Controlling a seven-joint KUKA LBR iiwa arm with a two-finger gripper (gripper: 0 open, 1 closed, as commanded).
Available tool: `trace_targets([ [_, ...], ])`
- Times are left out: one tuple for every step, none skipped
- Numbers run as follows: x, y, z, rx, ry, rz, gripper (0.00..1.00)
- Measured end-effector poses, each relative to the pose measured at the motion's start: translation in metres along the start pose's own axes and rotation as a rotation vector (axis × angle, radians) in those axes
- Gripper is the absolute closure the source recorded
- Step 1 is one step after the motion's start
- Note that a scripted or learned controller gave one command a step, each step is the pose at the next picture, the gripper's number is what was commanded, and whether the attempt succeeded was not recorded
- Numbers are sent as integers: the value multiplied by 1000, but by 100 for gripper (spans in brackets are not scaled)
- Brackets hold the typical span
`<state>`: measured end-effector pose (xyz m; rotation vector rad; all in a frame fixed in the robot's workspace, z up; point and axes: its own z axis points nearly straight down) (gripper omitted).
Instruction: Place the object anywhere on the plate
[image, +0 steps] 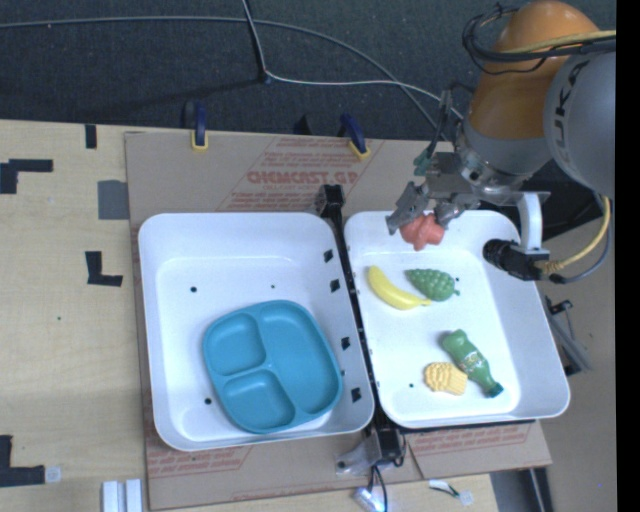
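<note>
The claw (428, 212) is clamped on a small reddish-orange toy (424, 232), lumpy and rounded like a strawberry, at the far edge of the right bin (530, 345). The blue divided plate (270, 365) sits in the left bin (175, 300). Faded red print on the cardboard (290, 175) covering the worktop reads roughly "CHEMCAST GP".
</note>
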<state>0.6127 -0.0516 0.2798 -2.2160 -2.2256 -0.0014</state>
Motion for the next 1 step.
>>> trace_targets([
  [88,4,63,6,0,-3,100],
])
